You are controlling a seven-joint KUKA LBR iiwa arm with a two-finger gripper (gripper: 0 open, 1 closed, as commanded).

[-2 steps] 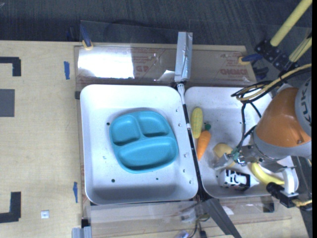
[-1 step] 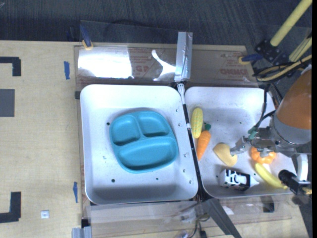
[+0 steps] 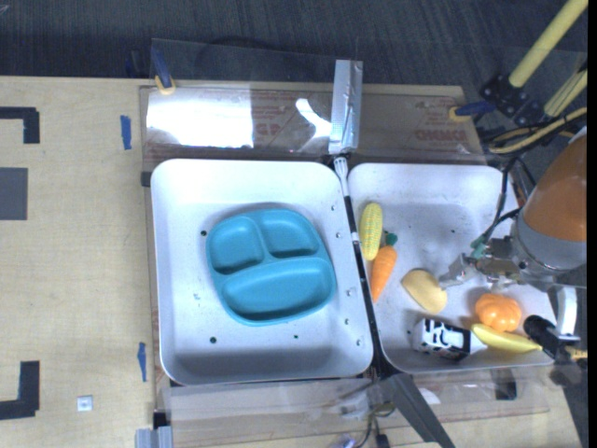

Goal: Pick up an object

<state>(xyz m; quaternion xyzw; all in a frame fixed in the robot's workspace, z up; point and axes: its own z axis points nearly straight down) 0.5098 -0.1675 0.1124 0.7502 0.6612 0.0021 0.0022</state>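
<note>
Looking down through the camera view, I see the left bin (image 3: 177,203) holding a blue divided plate (image 3: 270,264), while the right bin (image 3: 420,185) carries the toy food. A corn cob (image 3: 370,230) and a carrot (image 3: 381,269) lie against the divider; a pale yellow potato-like piece (image 3: 425,290) sits mid-bin; an orange fruit (image 3: 497,311) rests against a banana (image 3: 504,341), with a black-and-white toy (image 3: 442,338) near the front wall. My gripper (image 3: 480,267) hangs low at the right, just above the orange fruit and beside the pale piece; whether it is spread or pinched I cannot tell from this angle, and nothing is visibly between its tips. I judge these toys light, hollow, smooth plastic, so apt to slip. The pale piece stands clear of its neighbours, and I would take it across its narrow middle.
</note>
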